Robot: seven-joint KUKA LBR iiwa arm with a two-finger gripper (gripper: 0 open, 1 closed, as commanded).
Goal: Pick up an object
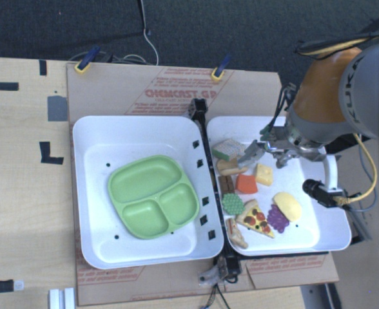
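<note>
The small orange plastic toy-food block point(246, 183) sits in the right white bin point(328, 237), among a yellow cheese cube point(264, 174), a pizza slice point(254, 220) and purple grapes point(278, 219). It looks light, rigid and a bit slick; I would pinch its flat opposite sides. The tool point(250, 154) hovers just beyond it over the tan piece point(228, 167); whether its tips are apart I cannot tell.

A green three-compartment plate point(153, 196) lies in the left white bin point(89, 140). Both bins sit on a printed cardboard sheet point(170, 92), held by a yellow clamp point(84, 63) and a blue one point(220, 69), on the wooden surface point(19, 192).
</note>
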